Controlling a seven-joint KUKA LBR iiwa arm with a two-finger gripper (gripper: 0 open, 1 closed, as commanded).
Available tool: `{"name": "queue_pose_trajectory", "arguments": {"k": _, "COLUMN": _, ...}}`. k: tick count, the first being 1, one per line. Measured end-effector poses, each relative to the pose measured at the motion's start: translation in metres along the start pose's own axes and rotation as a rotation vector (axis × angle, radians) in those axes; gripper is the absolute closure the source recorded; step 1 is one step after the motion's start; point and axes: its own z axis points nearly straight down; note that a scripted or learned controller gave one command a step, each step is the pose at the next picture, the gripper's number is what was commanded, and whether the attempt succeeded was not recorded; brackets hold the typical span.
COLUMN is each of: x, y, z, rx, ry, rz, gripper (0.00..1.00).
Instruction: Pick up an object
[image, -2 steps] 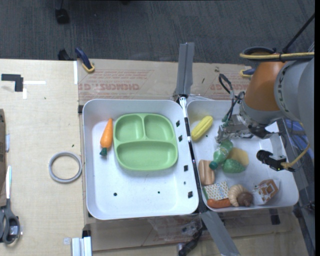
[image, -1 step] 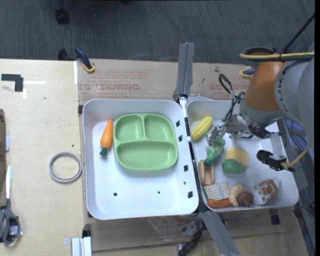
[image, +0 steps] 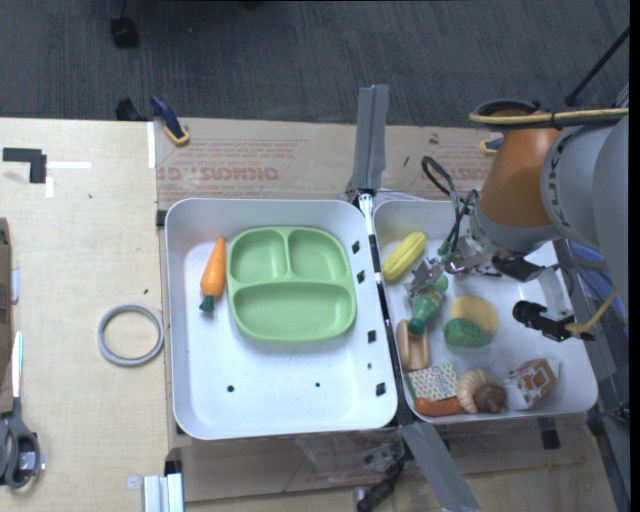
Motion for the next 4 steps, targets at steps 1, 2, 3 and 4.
{"name": "queue_pose_trajectory", "arguments": {"k": 1, "x": -0.001, "y": 0.0, "z": -0.009, "rx": -0.001, "ry": -0.001, "rz": 0.002, "gripper": 1.0}}
{"name": "queue_pose_trajectory", "arguments": {"k": 2, "x": -0.001, "y": 0.0, "z": -0.009, "rx": -0.001, "ry": -0.001, "rz": 0.003, "gripper": 0.0}}
{"name": "queue_pose_trajectory", "arguments": {"k": 3, "x": 0.012, "y": -0.067, "z": -0.001, "rx": -0.002, "ry": -0.001, "rz": -0.069, "gripper": 0.0}}
{"name": "queue_pose_trajectory", "arguments": {"k": 4, "x": 0.033, "y": -0.081, "z": -0.099, "rx": -0.001, "ry": -0.001, "rz": 0.028, "gripper": 0.0}}
